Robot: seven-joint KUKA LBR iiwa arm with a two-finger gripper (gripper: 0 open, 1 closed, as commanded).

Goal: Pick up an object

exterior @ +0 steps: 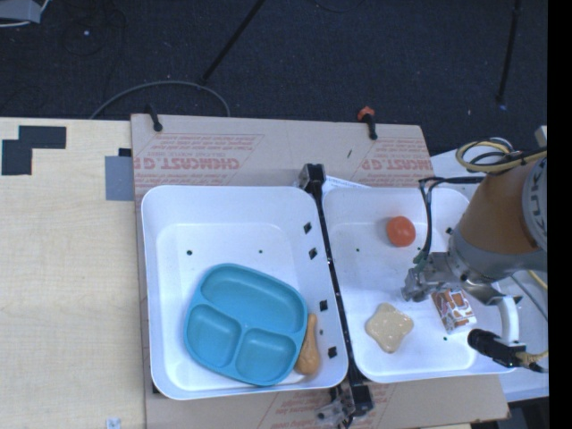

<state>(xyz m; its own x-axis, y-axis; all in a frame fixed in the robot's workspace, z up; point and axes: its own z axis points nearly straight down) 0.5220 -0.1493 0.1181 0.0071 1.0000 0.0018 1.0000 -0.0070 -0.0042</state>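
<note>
White plastic is what I see most: two shallow bins side by side, and my gripper (418, 281) is low inside the right bin (357, 213), near its right wall. I cannot tell how it is set or if it has anything; it looks like a dark metal cluster and nothing shows clearly in it. The nearest candidates for the pick are a small orange and white packet (453, 310), lying just beside the gripper on its right and partly under the arm, a beige flat piece like a slice of bread (389, 327) a little below and left of it, and an orange-red ball (401, 231) above it, apart from the tool. In the left bin (170, 239) a blue divided plate (246, 323) lies with a tan elongated object (308, 347) touching its right edge. My worry is that the gripper stands between three things and is centred on none, so a closing could catch only air, or push the packet against the wall. The ball would probably roll away if touched from the side. The arm (500, 222) reaches in from the right, its orange band above the wrist, the wrist bent down steeply to the bin floor.
</note>
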